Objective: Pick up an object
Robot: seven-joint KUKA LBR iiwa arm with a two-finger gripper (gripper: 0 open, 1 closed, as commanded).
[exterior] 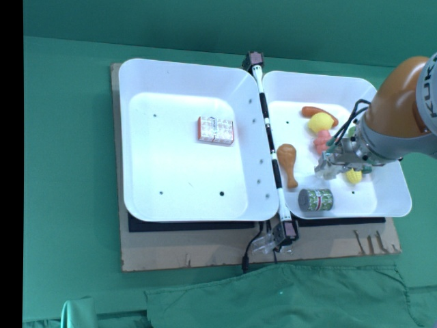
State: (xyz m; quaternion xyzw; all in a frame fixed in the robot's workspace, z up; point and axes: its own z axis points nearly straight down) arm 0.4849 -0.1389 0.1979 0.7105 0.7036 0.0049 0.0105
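From above, the pincer hangs low in the right bin; whether it is open or closed cannot be told. A drumstick lies just left of it, a green can just below, a yellow piece beside it.

Both bins are white on a green bench. The left bin's small box is orange-red with a pale patterned top. At three o'clock sit a brown drumstick, a yellow lemon, and a can banded green and white.
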